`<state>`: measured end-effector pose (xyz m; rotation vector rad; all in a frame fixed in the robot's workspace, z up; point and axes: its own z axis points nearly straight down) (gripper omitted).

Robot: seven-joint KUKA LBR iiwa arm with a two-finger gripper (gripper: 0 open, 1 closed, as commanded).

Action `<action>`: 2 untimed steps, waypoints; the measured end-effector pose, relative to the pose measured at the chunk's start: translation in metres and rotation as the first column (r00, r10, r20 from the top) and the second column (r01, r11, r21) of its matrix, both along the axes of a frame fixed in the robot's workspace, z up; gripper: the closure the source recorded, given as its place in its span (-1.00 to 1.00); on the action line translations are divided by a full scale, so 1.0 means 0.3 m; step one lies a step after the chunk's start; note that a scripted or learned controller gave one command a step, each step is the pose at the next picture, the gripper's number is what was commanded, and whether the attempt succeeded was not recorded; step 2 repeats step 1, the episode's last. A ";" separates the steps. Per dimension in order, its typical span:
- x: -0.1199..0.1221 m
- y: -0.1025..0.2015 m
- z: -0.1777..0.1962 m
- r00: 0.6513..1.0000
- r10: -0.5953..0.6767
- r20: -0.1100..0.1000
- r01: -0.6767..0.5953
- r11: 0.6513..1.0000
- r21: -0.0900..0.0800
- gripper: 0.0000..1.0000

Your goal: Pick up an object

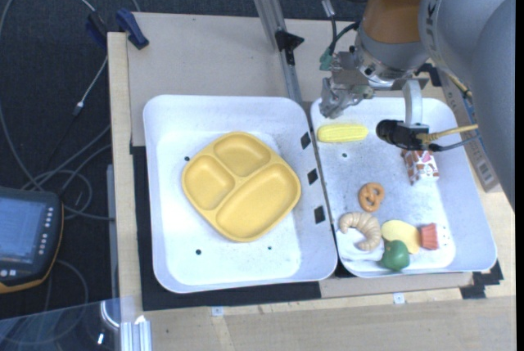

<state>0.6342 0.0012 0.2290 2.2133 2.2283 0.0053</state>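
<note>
In the right bin (pixel 467 202), a yellow corn cob (pixel 342 132) lies near the far left corner. My gripper (pixel 335 102) hangs just above and behind the cob, at the bin's far edge, with nothing seen in it. Further toys lie in the same bin. A red and white carton (pixel 421 165) is at the middle right and a small pretzel (pixel 371 195) sits at the centre. Along the near edge are a croissant (pixel 363 228), a yellow fruit (pixel 399 231), a green piece (pixel 395 257) and an orange-red piece (pixel 429 236).
A yellow divided plate (pixel 241 186) fills the middle of the left bin (pixel 164 145). A slanted metal pole (pixel 270 6) rises behind the gap between the two bins. The grey arm (pixel 467 22) covers the far right corner.
</note>
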 end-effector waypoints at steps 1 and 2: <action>0.037 0.166 -0.027 1.000 -0.001 -0.001 0.001 1.000 -0.002 1.00; 0.037 0.166 -0.027 1.000 -0.001 -0.001 0.001 1.000 -0.002 1.00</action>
